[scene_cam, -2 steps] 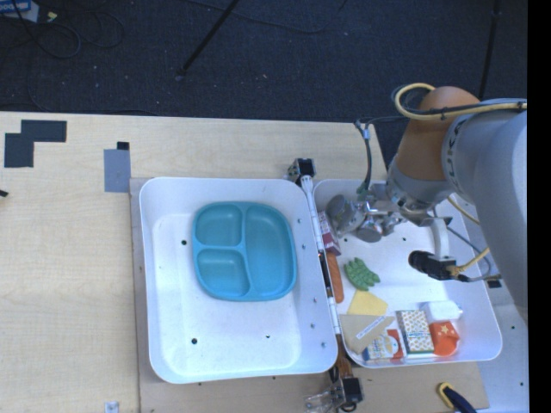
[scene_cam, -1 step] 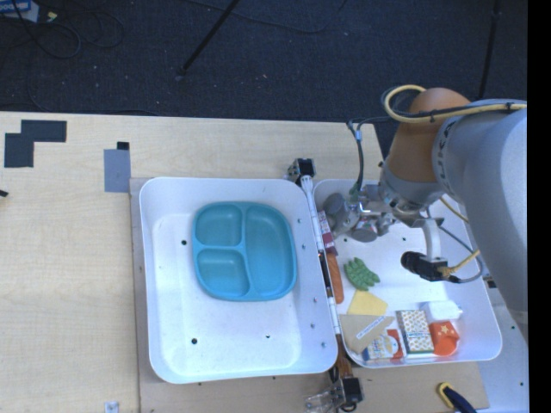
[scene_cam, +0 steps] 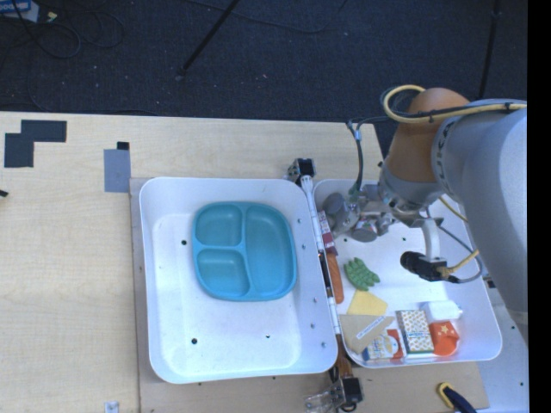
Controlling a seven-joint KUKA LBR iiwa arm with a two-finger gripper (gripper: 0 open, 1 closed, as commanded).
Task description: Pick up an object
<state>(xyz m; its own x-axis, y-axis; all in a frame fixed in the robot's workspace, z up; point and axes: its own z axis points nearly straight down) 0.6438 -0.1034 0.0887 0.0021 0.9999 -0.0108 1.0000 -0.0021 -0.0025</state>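
Gripper (scene_cam: 349, 219) over bin (scene_cam: 482, 321); jaw state cannot be told. Green toy (scene_cam: 362, 274) at its 6 o'clock: likely light, soft; grasp mid-body.

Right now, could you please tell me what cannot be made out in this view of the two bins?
1. The gripper: blurred in the camera view; what lies under it in the right bin is hidden.
2. The right bin's far right side: covered by the grey arm.
3. The small boxes at the near edge: print too small to read.
4. The orange stick beside the divider: too small to identify.
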